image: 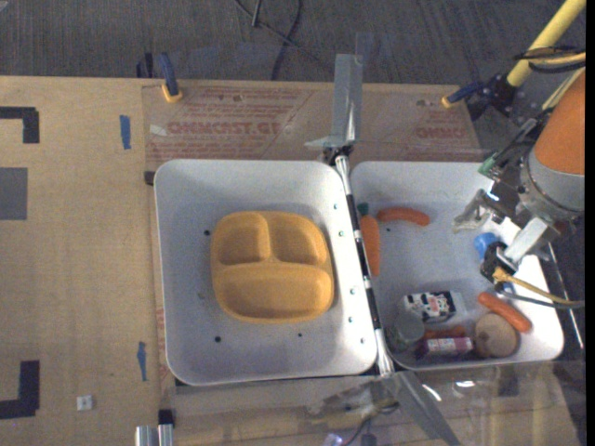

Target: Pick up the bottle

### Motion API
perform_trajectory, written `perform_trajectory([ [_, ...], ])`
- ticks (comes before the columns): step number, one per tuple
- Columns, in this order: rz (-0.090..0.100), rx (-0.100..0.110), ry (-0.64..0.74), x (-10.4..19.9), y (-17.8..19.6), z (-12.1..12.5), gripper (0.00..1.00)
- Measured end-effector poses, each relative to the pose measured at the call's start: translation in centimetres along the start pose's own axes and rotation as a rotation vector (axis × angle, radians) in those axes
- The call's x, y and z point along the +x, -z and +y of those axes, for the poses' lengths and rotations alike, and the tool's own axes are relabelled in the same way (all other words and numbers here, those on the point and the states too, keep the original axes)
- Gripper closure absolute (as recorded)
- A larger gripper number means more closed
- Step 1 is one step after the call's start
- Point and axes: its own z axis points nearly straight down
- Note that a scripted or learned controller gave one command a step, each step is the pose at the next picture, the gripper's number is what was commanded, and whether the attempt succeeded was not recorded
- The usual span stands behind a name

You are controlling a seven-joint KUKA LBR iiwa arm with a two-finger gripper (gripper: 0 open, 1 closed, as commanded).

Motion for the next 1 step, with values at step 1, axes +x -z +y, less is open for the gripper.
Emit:
perform_trajectory([
  [1, 0.001, 0.003, -0.003, -5.53, -2.95, 2.68, 0.0],
])
